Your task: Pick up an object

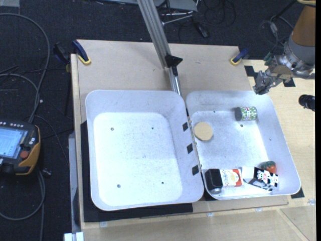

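Note:
In the right bin (pixel 261 134) a small green-and-white can (pixel 246 114) lies on its side near the back. A round tan disc (pixel 203 131) rests by the bin's left wall. Along the front wall sit a black block (pixel 213 179), a red-and-white carton (pixel 231 177) and a black-and-white spotted toy with an orange top (pixel 266 175). My gripper (pixel 262 86) hangs over the bin's back right corner, above and to the right of the can, touching none of the objects.
The left bin (pixel 100 134) lies beside the right one, with black clips along the shared wall. A slanted metal pole (pixel 156 26) rises behind the bins. Yellow clamps (pixel 83 59) sit at the bench's back corners. A teach pendant (pixel 17 147) lies far left.

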`<action>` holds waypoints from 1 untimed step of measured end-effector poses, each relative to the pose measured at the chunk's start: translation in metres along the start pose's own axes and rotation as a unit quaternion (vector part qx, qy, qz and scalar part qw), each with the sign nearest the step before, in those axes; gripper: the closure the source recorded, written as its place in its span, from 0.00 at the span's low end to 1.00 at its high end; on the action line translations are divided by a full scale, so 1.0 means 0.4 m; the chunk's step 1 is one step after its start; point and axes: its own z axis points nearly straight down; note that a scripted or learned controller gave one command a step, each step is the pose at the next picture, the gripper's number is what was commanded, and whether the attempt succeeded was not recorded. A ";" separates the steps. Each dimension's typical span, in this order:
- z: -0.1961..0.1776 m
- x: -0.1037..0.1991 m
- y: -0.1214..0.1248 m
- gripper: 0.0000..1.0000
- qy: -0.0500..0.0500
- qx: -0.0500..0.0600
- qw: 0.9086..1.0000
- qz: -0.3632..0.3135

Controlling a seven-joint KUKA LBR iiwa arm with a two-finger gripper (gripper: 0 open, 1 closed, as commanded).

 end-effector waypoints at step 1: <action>0.060 0.193 -0.027 1.00 0.001 0.001 1.000 -0.002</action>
